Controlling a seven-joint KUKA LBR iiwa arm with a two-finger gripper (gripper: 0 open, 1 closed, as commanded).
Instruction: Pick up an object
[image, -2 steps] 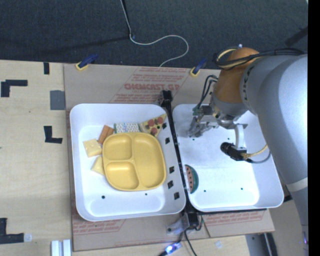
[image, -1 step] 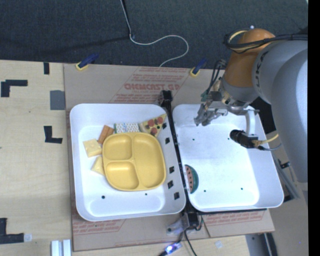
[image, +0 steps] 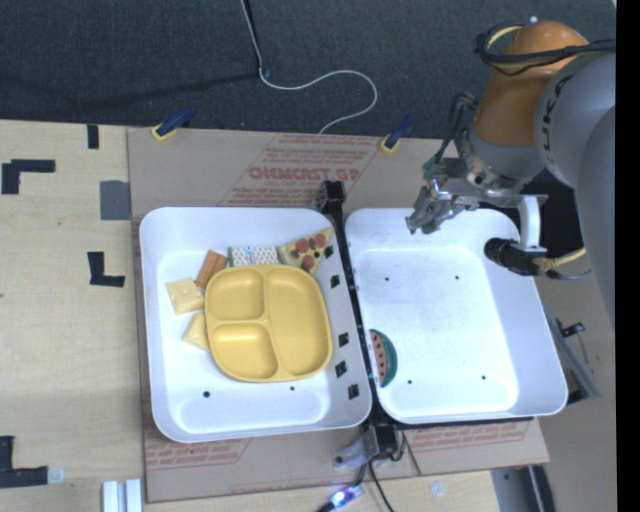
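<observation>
My gripper (image: 428, 218) hangs over the far rim of the right bin (image: 500, 400), near its back left corner, and I see nothing in it. A watermelon slice (image: 381, 358) lies against the right bin's left wall. In the left bin (image: 170, 400) a yellow divided plate (image: 268, 322) takes up the middle. Behind the plate lie a pizza slice (image: 308, 249), a speckled white piece (image: 252, 256) and a brown cracker (image: 210, 267). A pale yellow square (image: 184, 295) and a pale wedge (image: 194, 333) sit at the plate's left.
Both bins rest on a cardboard sheet (image: 200, 170). A row of black clips (image: 345, 340) runs along the wall between the bins. A white cable (image: 320, 85) loops across the dark surface behind the bench.
</observation>
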